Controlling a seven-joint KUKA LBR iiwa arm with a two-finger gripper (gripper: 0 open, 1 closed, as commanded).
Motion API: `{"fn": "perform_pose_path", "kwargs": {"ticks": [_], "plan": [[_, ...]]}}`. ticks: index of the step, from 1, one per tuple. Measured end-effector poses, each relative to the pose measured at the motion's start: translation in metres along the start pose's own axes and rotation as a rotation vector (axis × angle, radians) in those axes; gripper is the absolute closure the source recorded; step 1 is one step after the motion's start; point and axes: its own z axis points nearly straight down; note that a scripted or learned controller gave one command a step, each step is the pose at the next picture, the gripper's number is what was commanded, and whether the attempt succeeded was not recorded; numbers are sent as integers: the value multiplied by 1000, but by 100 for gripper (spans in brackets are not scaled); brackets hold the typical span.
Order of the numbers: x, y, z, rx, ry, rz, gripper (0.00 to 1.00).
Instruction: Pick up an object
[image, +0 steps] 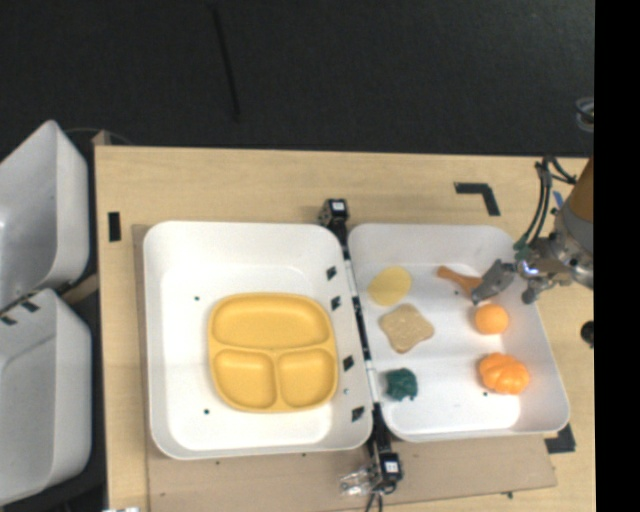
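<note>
the arm reaches in at the right edge of the frame, and its jaws (512, 277) hang over the upper right of the right bin (440, 425), spread apart with nothing between them. by my reading this is the approach step: no object is lifted yet.

the nearest candidate is the small orange ball (490, 319), smooth and round, just below the jaws. the next move likely calls for centring over it, dropping, and closing across its width without letting it roll.

other things in that bin: a ribbed orange pumpkin-like piece (503, 373) at lower right, a flat tan toast-like slice (405, 327), a pale yellow disc (390, 285), a small dark green lump (401, 384), and an orange-brown stick-like piece (458, 277) beside the jaws.

the left bin (175, 400) holds a glossy yellow divided plate (272, 350). both bins sit on the pale wood bench (250, 185).
</note>
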Motion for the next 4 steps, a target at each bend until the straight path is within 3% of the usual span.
{"fn": "perform_pose_path", "kwargs": {"ticks": [1,2,3,4], "plan": [[0,3,-7,-11,-3,-3,0],[5,8,53,-7,-2,-3,0],[3,10,85,-18,-7,-1,0],[2,9,77,-16,-6,-1,100]]}}
